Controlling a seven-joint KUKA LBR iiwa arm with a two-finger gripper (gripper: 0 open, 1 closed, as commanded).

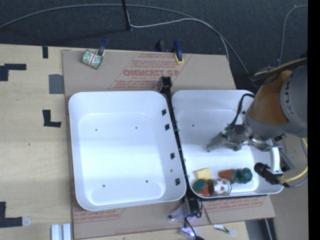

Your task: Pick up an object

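Objects for picking sit bunched along the lower edge of the right bin point(210, 101), in the lower right part of the frame: a pale yellow block point(202, 174), a dark green piece point(199, 185) just below it, a red-and-white piece point(219, 186), an orange-red piece point(227, 174) and a teal ball-like thing point(244, 175). They lie close together, some touching, in a short row running left to right along the bin's near wall.

Standing here, what matters is that the gripper point(216, 144) hangs above the bin floor a little higher in the frame than that cluster, so the objects lie below it in the picture, and slightly to its right. The arm point(272, 106) comes in from the right side, its orange band over the bin's right wall. The grey fingers point toward the left of the frame and look drawn close together, with nothing between them; at this size I would not swear to the exact gap.

The yellow block and the orange-red piece look nearest to the tips. My guess is that the tool has to shift toward the bottom of the frame and then descend. With the pieces crowded against the wall, a clean closing on just one seems doubtful.

The left bin point(80, 134) sits to the left, touching the right one along a dark divider.
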